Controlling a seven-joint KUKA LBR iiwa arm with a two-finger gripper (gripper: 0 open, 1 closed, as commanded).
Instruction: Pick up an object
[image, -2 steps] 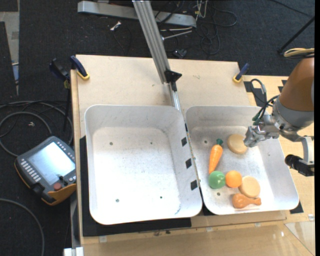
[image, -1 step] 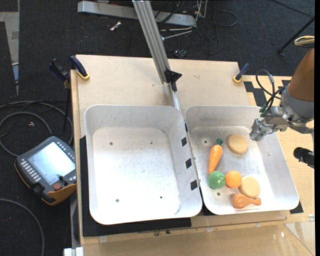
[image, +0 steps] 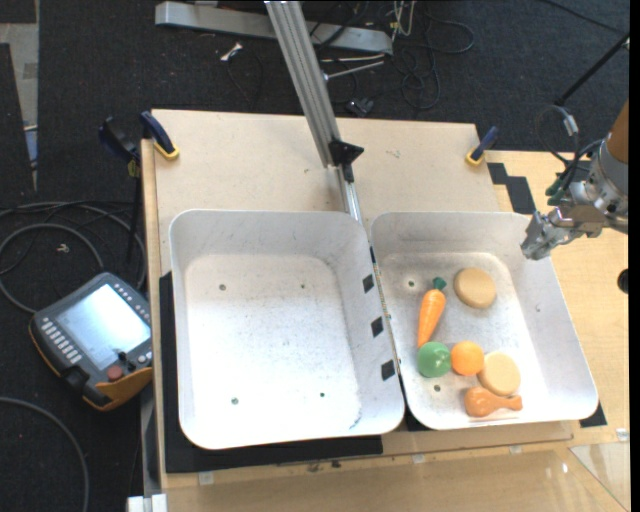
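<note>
Worktop's got two white bins; my gripper (image: 540, 243) hangs over the right bin's (image: 560, 330) far-right rim, grip state unclear, nearest cookie (image: 475, 288) just down-left.

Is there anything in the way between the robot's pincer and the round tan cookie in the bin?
Nothing visible is in the way. The pincer hangs over the right bin's upper right corner, and only bare white bin floor lies between it and the cookie. The carrot sits on the cookie's far side.
</note>
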